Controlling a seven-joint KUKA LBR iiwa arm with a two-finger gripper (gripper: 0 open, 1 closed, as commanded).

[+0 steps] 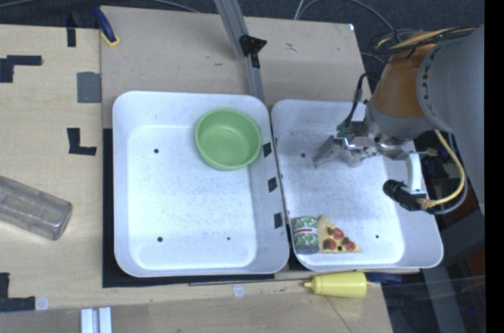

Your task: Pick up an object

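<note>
A green bowl (228, 138) sits at 1 o'clock in the left white bin (134, 245). In the right bin (417, 245), a green-labelled can (305, 233) touches a toy pizza slice (339, 238) at 7 o'clock. The gripper (327, 154) hovers at 12 o'clock there, fingers spread open, empty. A yellow bottle (340, 284) lies on the worktop (157, 48) just below.

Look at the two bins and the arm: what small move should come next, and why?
Probably shift the tool toward the near corner of the right bin, where the pizza slice and green packet lie. It hangs over bare floor, apart from both.
</note>
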